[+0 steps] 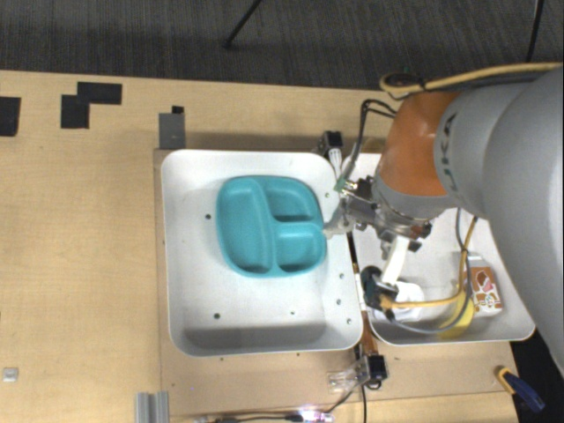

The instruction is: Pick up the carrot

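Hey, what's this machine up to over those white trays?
A grey robot arm reaches in from the right, its gripper over the right bin, near its left wall. It is meant to pick up a carrot, but the arm hides what is under it, so no grab can be confirmed. A brown-and-white packet lies in that bin; a teal divided plate sits in the left bin.

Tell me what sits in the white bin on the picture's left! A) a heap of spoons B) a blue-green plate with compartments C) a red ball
B: a teal divided plate lies on the floor of the left-hand bin.
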Robot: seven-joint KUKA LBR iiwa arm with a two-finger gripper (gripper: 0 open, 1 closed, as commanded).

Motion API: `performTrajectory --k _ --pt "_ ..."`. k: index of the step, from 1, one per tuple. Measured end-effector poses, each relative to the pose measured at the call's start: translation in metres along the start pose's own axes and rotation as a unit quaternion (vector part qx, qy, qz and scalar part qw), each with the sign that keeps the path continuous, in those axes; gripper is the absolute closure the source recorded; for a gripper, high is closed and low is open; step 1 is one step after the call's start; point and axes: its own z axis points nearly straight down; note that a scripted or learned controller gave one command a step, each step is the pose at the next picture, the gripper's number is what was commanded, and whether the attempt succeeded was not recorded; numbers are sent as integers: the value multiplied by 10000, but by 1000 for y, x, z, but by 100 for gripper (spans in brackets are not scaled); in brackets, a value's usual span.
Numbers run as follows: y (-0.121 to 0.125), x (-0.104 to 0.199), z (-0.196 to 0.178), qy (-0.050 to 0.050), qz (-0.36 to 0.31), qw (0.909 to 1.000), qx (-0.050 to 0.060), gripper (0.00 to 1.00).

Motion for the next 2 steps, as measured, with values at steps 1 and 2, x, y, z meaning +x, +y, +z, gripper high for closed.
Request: performTrajectory --k 1,2 --pt "54 -31 -45 -11 -961 9954 -42 0" --pt "27 28 6 -3 -759 9971 13 0"
